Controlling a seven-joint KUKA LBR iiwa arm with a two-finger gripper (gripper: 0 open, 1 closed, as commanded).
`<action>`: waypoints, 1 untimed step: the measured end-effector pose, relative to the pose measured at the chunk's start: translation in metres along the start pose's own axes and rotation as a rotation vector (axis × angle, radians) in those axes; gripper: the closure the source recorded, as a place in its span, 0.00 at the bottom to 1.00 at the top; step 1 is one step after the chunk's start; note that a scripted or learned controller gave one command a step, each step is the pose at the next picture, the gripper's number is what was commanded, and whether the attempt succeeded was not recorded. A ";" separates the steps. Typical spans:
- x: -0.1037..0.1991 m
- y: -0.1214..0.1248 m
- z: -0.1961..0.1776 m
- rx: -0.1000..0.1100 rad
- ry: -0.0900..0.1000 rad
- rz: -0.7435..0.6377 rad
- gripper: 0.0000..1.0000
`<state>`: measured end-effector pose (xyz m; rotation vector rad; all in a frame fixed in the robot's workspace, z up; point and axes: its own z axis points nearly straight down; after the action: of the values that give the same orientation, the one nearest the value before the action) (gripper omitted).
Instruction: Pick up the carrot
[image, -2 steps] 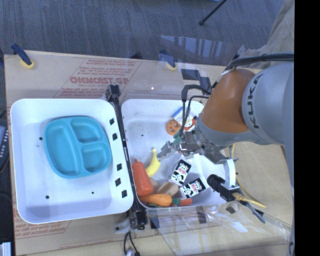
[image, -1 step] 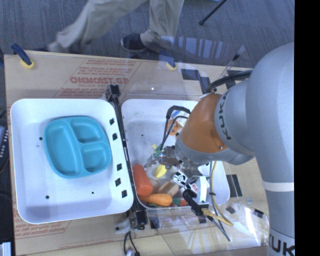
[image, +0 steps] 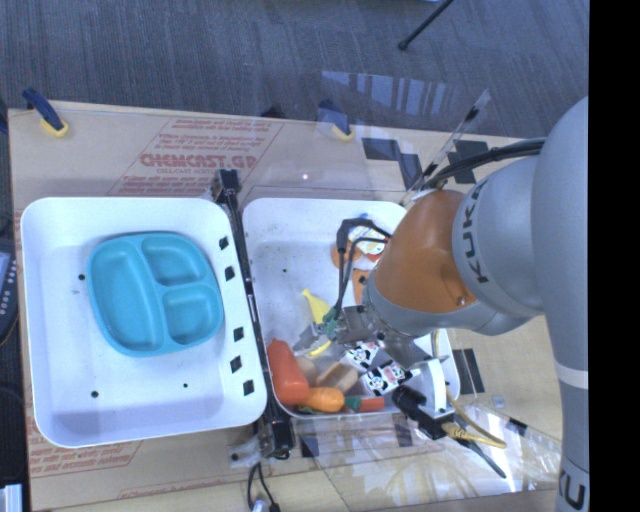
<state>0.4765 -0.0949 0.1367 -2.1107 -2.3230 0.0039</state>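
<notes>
— Fingers on the gripper (image: 338, 335), apart or together?
— Cannot tell; the wrist and clutter hide them. The gripper sits low in the right bin (image: 300, 206), under the arm (image: 430, 265).

— Where is the carrot (image: 287, 372)?
— In the same bin's near-left corner, just left of the gripper and apart from it. It lies close along the bin's left wall.

— Which way does it run?
— Its long axis slants from the far left to the near right. I cannot tell which end is the tip.

— Any room around it?
— Little. The left wall is tight on one side, an orange piece (image: 325, 400) touches its near end, and a yellow piece (image: 315, 303) lies just beyond. The bin's far-left floor is open.

— And the rest?
— The left bin (image: 60, 216) holds a blue tray (image: 155, 290); both bins rest on the tabletop (image: 120, 140).
</notes>
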 end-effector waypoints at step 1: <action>-0.003 0.001 -0.077 -0.004 -0.001 -0.097 0.00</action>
<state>0.4778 -0.0977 0.2141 -1.9978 -2.4252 0.0010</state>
